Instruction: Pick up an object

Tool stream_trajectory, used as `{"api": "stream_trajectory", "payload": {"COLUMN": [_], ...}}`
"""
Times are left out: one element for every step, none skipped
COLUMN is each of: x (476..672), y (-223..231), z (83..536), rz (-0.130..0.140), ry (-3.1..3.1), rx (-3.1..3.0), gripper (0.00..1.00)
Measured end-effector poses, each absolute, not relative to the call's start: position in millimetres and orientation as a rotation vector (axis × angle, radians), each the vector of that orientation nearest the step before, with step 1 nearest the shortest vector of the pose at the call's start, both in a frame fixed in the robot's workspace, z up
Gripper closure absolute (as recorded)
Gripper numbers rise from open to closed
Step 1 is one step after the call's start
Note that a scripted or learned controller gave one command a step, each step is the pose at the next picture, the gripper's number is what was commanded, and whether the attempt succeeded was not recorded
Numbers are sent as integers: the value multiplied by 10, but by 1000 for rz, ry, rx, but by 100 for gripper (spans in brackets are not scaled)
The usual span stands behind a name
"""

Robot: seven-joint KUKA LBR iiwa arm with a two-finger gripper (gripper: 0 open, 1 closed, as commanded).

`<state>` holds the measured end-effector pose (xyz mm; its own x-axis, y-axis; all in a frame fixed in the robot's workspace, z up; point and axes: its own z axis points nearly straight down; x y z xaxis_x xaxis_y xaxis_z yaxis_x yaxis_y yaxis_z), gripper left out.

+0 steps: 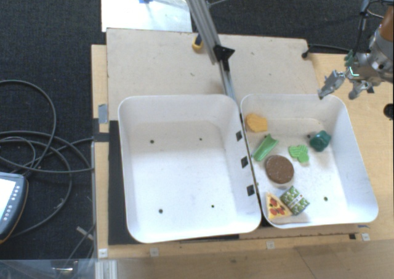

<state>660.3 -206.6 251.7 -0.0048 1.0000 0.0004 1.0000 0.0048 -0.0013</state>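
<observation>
Two-finger grey gripper (346, 87): fingers spread, nothing held, poised over far rim of right white bin (362, 167). Nearest item: dark-green rounded toy (319, 141), located below-left of fingertips, no marked long axis.

Even, bright overhead light; the white bins (184, 117) look slightly washed out, shadows are soft, and detail is mildly grainy.

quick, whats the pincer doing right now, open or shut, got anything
pincer: open, holding nothing, above the far right corner of the right bin.
</observation>
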Motion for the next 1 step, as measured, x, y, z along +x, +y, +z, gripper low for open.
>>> {"api": "stream_trajectory", "payload": {"x": [6610], "y": [-2064], "z": [2548], "rz": [0], "ry": [-2230], "rx": [-2216], "gripper": [0]}}
